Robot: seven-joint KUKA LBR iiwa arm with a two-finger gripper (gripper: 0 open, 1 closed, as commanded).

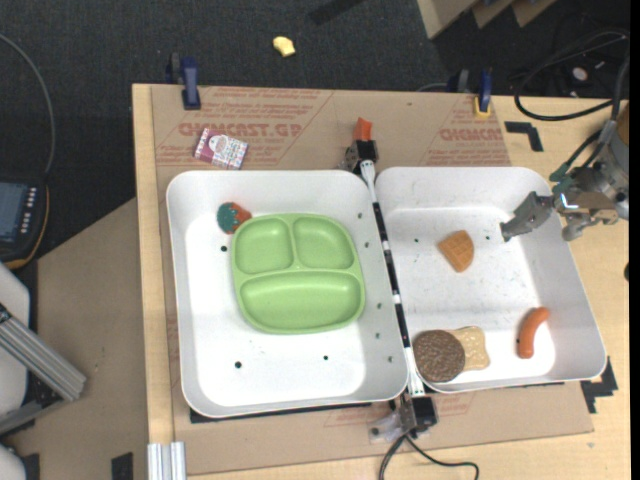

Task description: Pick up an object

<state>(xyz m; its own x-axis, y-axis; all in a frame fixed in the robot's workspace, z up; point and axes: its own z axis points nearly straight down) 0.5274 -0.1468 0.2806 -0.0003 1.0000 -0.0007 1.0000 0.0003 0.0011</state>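
**A:** How far along is the pick?

**B:** Barely begun, I'd say. The hand sits at the right edge of the right bin, up by its far side, and its two fingers stand apart with nothing between them. Nothing is lifted.

**A:** What could it take?

**B:** Three things lie in that bin. An orange wedge rests near the middle, left of the hand and apart from it. An orange sausage lies toward the near right corner. A brown round patty sits at the near left, touching a pale cracker that it partly covers.

**A:** And the left bin?

**B:** The left bin holds a green divided plate, with a small red and green ball just beside its far left corner. All of that is well apart from the hand.

**A:** So what's left?

**B:** Everything: choosing a target, coming down, closing, lifting. The wedge looks the closest candidate, but that's my guess.

**A:** Anything hard to read?

**B:** The arm is cut off at the right, so its pose is unclear. I can't judge how high the hand hangs above the bin floor. A small printed packet lies on the surface beyond the left bin; its label is unreadable.
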